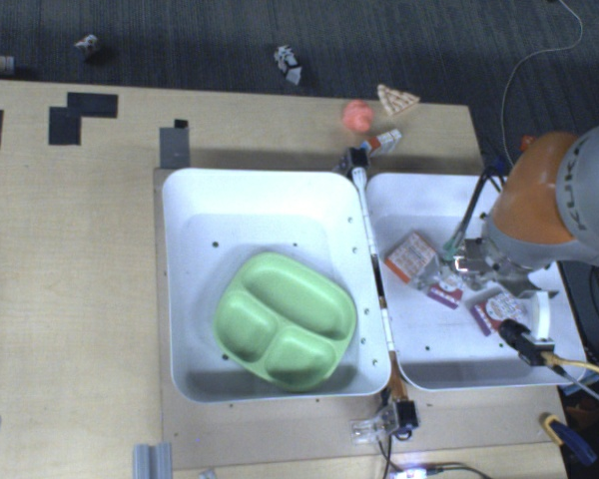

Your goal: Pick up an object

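Pincer (pixel 463 263) is hovering low in the right bin (pixel 419 193), packets (pixel 411 255) just beside it, grasp state unclear, so nothing is looking picked yet.

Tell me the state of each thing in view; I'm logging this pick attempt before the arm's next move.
Green divided tray: right side up, tilted, in the left bin.
Red-and-white packet: lying flat in the right bin, apart from the gripper.
Purple packet: lying flat, just below the gripper.
Red packet: lying flat, partly under the arm.
Pink ball: resting on the bench, outside the bins.
Gripper: low over the right bin; grasp cannot be told.
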You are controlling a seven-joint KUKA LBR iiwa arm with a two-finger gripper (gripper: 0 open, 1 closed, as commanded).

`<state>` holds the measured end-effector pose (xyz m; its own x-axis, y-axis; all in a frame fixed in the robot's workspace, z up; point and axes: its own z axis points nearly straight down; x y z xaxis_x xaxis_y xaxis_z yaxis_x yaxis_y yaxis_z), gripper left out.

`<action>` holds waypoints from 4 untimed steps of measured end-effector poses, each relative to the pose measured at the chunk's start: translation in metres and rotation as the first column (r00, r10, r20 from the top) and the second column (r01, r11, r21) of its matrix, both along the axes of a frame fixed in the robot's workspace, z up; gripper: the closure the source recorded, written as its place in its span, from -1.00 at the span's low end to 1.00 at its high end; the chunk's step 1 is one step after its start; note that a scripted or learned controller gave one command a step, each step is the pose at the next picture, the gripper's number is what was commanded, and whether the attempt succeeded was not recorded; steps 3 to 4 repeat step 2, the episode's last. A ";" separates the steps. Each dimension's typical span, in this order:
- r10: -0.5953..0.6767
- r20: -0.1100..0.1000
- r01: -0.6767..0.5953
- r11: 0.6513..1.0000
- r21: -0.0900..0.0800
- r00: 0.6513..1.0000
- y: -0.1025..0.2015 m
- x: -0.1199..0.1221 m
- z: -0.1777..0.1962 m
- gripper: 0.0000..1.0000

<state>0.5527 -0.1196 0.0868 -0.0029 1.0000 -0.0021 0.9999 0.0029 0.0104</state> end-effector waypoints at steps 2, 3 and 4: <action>0.002 -0.006 -0.002 1.000 0.003 1.000 0.075 -0.041 0.098 1.00; 0.002 -0.006 -0.002 1.000 0.003 1.000 0.075 -0.041 0.098 1.00; 0.002 -0.006 -0.002 1.000 0.003 1.000 0.075 -0.041 0.098 1.00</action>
